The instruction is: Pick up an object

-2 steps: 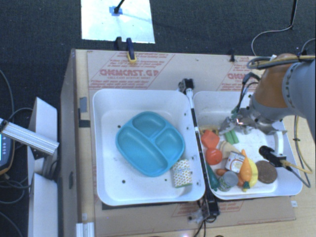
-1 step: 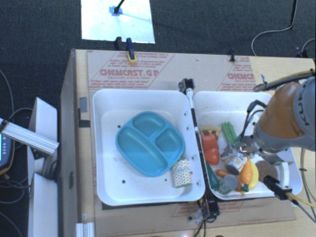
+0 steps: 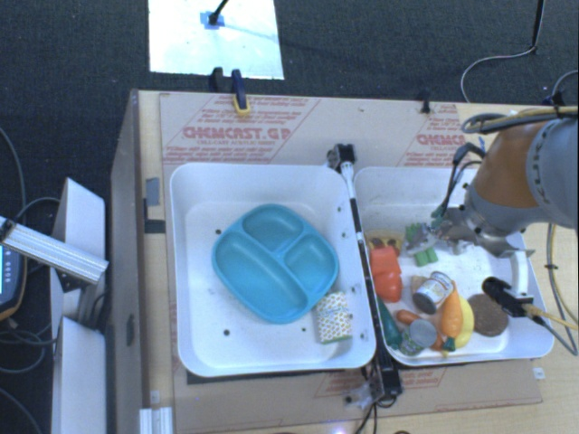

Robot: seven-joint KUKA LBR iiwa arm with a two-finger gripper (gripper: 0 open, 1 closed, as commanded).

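Note:
My gripper (image 3: 437,231) reaches down into the right bin (image 3: 398,193) from the right, over its middle. It hangs just above a small green piece (image 3: 426,257) and beside a grey-green item (image 3: 414,234). Close by lie an orange block (image 3: 386,273), a tin can (image 3: 434,291) on its side, a yellow banana-like toy (image 3: 462,320) and a brown disc (image 3: 488,316). Nothing can be made out in the gripper's grasp.
A grey round lid (image 3: 420,334), a green toy (image 3: 390,319) and a small orange piece (image 3: 408,316) crowd the right bin's front. The left bin (image 3: 194,269) holds a blue divided plate (image 3: 274,262) and a small patterned box (image 3: 334,317). A ridge (image 3: 355,233) separates the bins.

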